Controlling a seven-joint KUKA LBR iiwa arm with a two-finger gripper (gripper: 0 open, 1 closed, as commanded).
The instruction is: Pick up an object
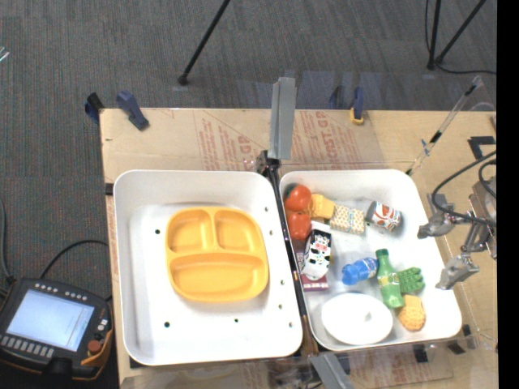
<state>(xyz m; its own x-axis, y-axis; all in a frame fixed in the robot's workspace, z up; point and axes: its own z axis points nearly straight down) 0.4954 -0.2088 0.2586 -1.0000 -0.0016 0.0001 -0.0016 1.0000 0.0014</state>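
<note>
The right bin (422,197) holds several small objects: two red tomatoes (298,209), a yellow block (323,207), a patterned box (350,218), a small can (384,216), a cow-print carton (317,254), a blue bottle (358,271), a green bottle (388,278), a green toy (412,279), an orange corn-like piece (412,314) and a white round dish (357,318). My gripper (443,253) hovers over the bin's right rim, beside the green toy. It is open, its two fingers spread wide with nothing between them.
The left bin (134,209) carries a yellow divided plate (216,252). A grey post (282,124) rises behind the gap between the bins. Clamps sit along the bench's back edge. A teach pendant (53,322) lies on the floor at lower left.
</note>
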